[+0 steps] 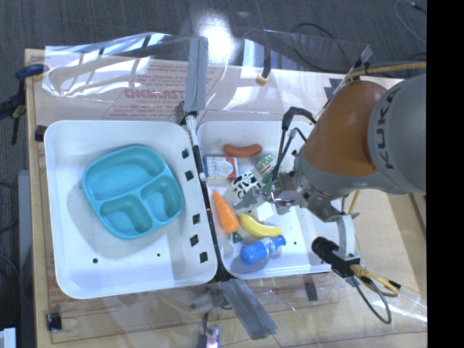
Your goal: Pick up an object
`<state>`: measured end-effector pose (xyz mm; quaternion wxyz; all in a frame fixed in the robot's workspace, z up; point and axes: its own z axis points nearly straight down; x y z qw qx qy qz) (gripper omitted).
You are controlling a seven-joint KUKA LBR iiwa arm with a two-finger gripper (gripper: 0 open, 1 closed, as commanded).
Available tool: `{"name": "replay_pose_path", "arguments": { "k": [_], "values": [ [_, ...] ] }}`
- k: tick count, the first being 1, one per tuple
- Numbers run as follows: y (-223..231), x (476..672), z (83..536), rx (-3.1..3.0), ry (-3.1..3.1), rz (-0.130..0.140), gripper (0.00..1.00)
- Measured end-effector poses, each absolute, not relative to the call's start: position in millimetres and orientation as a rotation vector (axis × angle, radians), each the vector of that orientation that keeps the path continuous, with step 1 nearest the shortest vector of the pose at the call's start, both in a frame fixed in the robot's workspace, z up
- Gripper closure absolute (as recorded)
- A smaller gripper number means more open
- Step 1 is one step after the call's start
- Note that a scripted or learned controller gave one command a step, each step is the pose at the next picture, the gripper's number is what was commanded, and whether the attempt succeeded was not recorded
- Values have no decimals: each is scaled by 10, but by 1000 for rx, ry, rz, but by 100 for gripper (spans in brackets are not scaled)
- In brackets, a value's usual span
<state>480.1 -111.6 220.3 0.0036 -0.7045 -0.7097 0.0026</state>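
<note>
A light wooden desk seen from above at a slant, standing on a dark grey carpeted floor. Clear plastic sheeting lies over the far part of the desk, with red printed lettering visible beneath it. A bright patch of glare from overhead light shines on the plastic near the top centre. Black cables trail across the floor at upper right. A blue clamp grips the desk's far left corner. Strips of grey tape stick to the desk's near edge.
</note>
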Motion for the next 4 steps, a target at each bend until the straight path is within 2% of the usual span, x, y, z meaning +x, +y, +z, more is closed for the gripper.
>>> {"name": "replay_pose_path", "arguments": {
  "k": [1,2,3,4],
  "values": [
    [-1329,4806,1039,-2273,-2173,-8,0],
    [-1244,4895,963,-2393,-2053,-8,0],
    [-1235,4898,1015,-2381,-2058,-2,100],
    [-880,4959,1885,-2504,-1888,7,100]
  ]
}}
